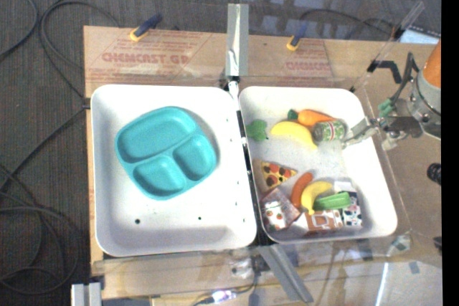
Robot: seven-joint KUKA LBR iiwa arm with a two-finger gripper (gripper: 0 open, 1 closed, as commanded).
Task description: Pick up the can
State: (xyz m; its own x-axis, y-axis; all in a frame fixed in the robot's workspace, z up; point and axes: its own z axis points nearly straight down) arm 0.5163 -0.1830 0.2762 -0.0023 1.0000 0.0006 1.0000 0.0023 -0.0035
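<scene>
The can (329, 130) is small, with a green and red label and a silvery end. It lies on its side in the right bin (373, 175), near that bin's far right part, just right of a yellow banana and below a carrot. My gripper (356, 132) reaches in from the right at bin level. Its tip is right against the can's right end. Whether it touches the can is unclear from this angle. The can rests on the bin floor.
Around the can lie a banana (292, 131), a carrot (314, 116) and a green toy (257, 130). Nearer the front are a pizza slice (278, 172), a red sausage (302, 188), a second banana (316, 192) and small cartons (328, 217). The left bin (115, 218) holds a teal divided plate (166, 151).
</scene>
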